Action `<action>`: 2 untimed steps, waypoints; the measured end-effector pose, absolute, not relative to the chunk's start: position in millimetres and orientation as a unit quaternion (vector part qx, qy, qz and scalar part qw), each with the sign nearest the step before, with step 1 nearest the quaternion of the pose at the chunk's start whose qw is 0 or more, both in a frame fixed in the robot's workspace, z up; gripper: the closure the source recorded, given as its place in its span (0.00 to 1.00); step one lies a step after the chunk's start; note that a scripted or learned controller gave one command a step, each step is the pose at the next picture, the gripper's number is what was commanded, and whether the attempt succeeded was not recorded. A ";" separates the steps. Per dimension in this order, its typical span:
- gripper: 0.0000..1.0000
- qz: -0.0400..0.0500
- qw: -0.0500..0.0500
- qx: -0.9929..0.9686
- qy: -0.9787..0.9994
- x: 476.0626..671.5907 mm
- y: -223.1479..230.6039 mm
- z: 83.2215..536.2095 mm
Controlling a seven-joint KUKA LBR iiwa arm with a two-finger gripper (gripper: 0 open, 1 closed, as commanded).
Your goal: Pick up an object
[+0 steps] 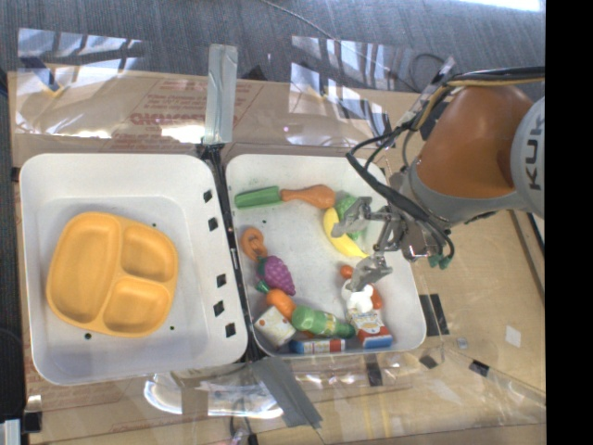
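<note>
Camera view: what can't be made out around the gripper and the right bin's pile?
- Two-finger gripper: the finger gap is too small and cluttered to judge.
- Yellow plastic banana: partly covered by the gripper.
- Small cartons at the white right bin front wall: labels too small to read.
- Grey arm: cut off by the view's edge.

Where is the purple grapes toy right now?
The purple grapes lie in the right bin, near its left wall. An orange toy sits just above them in the camera view, and a carrot just below.
</note>
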State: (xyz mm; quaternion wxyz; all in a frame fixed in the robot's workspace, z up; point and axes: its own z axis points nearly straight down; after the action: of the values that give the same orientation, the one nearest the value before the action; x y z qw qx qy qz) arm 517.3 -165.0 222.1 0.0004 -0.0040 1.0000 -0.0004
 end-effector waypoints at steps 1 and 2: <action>0.00 0.001 -0.003 0.055 0.998 560.8 -208.8 137.7; 0.00 0.000 0.000 0.032 0.999 595.8 -180.4 90.8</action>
State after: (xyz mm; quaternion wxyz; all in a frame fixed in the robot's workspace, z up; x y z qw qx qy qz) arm 595.8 -180.4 90.8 0.0004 0.0320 0.9995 0.0005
